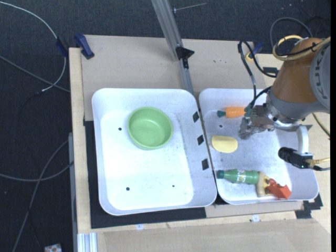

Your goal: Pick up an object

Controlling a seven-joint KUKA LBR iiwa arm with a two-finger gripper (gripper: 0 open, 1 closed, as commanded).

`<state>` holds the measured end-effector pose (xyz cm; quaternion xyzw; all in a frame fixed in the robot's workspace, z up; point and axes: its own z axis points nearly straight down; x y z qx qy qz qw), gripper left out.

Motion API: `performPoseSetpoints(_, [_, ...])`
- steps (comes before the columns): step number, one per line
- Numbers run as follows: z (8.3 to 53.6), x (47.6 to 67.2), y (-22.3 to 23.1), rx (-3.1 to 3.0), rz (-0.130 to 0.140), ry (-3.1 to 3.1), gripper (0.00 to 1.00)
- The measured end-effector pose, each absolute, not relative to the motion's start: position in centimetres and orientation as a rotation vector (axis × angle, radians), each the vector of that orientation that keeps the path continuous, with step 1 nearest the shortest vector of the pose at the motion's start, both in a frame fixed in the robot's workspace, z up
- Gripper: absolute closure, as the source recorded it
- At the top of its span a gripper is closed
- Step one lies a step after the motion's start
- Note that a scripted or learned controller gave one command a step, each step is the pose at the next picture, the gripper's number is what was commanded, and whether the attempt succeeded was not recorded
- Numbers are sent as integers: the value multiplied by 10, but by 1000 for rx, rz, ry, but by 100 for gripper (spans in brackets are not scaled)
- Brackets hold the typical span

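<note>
Now the gripper (248, 132) hangs low in the right bin (310, 193), just beside the yellow piece (224, 144) and below the carrot (232, 112), its spread impossible to read; that piece looks light, smooth, best pinched across its short width.

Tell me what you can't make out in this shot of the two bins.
- Gripper: too small and dark in the camera view to tell how its fingers stand.
- Carrot: its right end is hidden behind the gripper.
- Red and tan toy in the right bin: too small to identify.
</note>
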<state>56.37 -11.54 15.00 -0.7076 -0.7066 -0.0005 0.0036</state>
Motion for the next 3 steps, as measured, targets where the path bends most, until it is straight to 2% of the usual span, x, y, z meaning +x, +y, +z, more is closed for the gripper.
performPoseSetpoints(1, [216, 562, -114, -2224, -9, -2226, 100])
performPoseSetpoints(2, [256, 564, -114, -2223, -9, -2227, 100])
performPoseSetpoints(3, [264, 580, -63, -2215, -7, -2230, 100])
